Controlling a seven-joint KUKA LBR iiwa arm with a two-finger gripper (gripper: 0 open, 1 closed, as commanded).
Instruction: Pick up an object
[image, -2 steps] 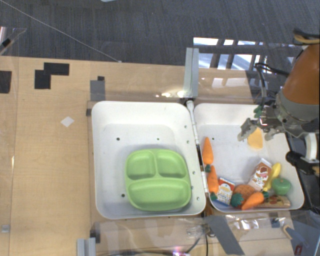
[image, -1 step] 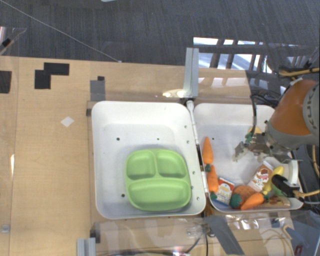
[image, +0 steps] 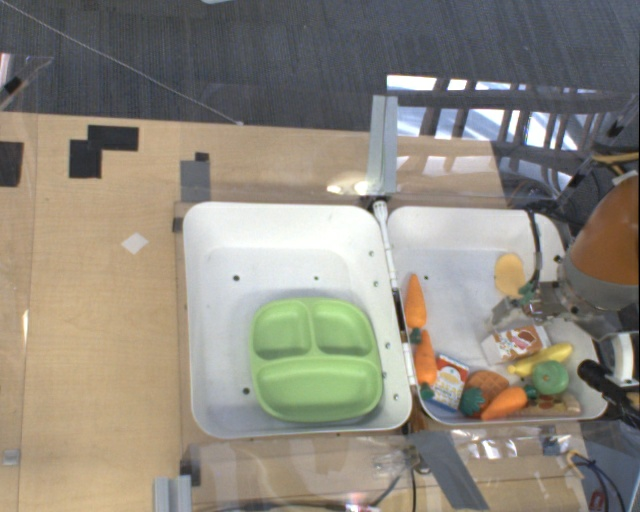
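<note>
Gripper (image: 515, 305) hovering low over toy food piled along right bin's (image: 450, 225) near edge; grip state unclear, nothing visibly lifted, pick pending.

My bench (image: 90, 330) looks like pale, matt wood. Both bins, the left bin (image: 215, 250) and the right bin (image: 450, 235), are smooth white plastic with a slight sheen. The green divided plate (image: 316, 359) is smooth, softly glossy plastic. The floor (image: 250, 50) looks like rough dark carpet.
</note>
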